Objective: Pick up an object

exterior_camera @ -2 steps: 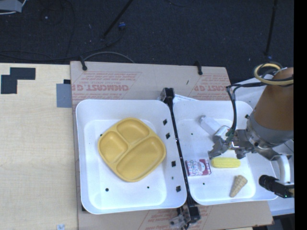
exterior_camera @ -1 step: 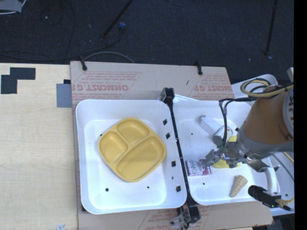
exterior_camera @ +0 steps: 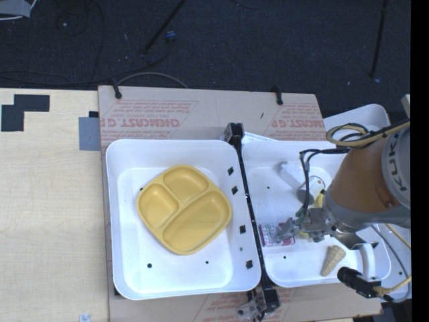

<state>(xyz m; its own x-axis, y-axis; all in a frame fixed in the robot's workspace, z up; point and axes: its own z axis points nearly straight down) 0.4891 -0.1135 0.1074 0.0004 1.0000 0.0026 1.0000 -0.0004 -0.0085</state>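
Note:
My gripper (exterior_camera: 289, 231) hangs low over the right bin (exterior_camera: 281, 274), near its left side. Right at its tips lies a small flat packet (exterior_camera: 271, 234) with pink and white print. The fingers are small and dark against the bin floor. A tan ice-cream cone (exterior_camera: 331, 259) lies on the bin floor to the gripper's right, apart from it. A white object (exterior_camera: 290, 174) rests farther back in the same bin. The orange wrist band (exterior_camera: 355, 173) covers the bin's right part.
The left bin (exterior_camera: 127, 260) holds a yellow divided plate (exterior_camera: 185, 208). A black divider (exterior_camera: 245, 206) runs between the two bins. Black cables (exterior_camera: 315, 154) loop above the wrist. Cardboard lies under both bins, with a wooden bench top on the left.

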